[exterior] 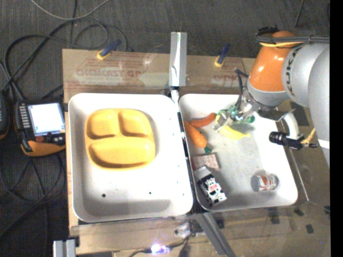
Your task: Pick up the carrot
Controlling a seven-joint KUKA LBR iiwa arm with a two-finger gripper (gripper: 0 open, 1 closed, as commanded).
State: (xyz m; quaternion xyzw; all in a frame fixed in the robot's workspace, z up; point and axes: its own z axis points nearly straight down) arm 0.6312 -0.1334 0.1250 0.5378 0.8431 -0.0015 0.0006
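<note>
The carrot [196, 135] is orange and lies at a slant against the left wall of the right bin [278, 199], with a bit of green at its lower end. Just above it lies a red-orange sausage-shaped item [203, 120]. My gripper [231, 116] hangs low in the upper middle of the right bin, to the right of that red-orange item and up and right of the carrot. Something green and white sits at the gripper's tip, and a flat yellow item [237, 132] lies right beneath it.
The left bin [128, 197] holds a yellow divided tray [120, 138]. In the right bin lie a brown packet [207, 160], a black-and-white object [211, 188] near the front left corner and a small can [264, 182] at the front right.
</note>
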